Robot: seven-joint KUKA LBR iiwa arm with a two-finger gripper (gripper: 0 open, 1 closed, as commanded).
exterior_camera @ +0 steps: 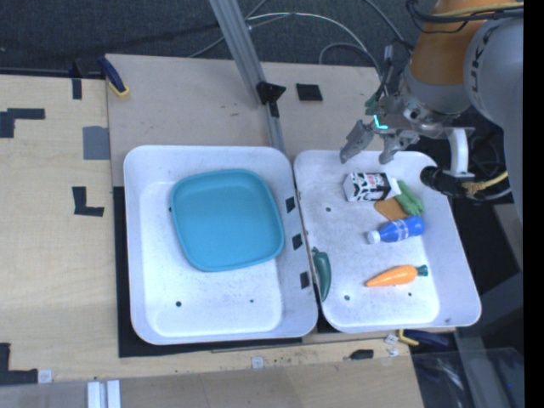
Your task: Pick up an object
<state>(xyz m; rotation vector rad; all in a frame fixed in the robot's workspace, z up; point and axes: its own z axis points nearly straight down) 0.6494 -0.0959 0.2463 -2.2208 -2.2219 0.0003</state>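
Note:
My gripper [372,147] hangs open over the far edge of the right bin [450,296], its two grey fingers spread with nothing between them. Just below it lies a small black-and-white carton [365,185]. Next to that are an orange-brown block [389,209] and a green piece [410,201]. A blue bottle [398,229] lies on its side further forward. An orange carrot [393,275] rests near the bin's front. A dark green pepper-like item [322,271] lies at the bin's left wall.
The left bin [144,228] holds a square teal plate [227,219]. A slanted metal pole [246,49] rises behind the bins. Cables loop across the bench at the back right. A black hose fitting [442,180] juts near the right bin's far right corner.

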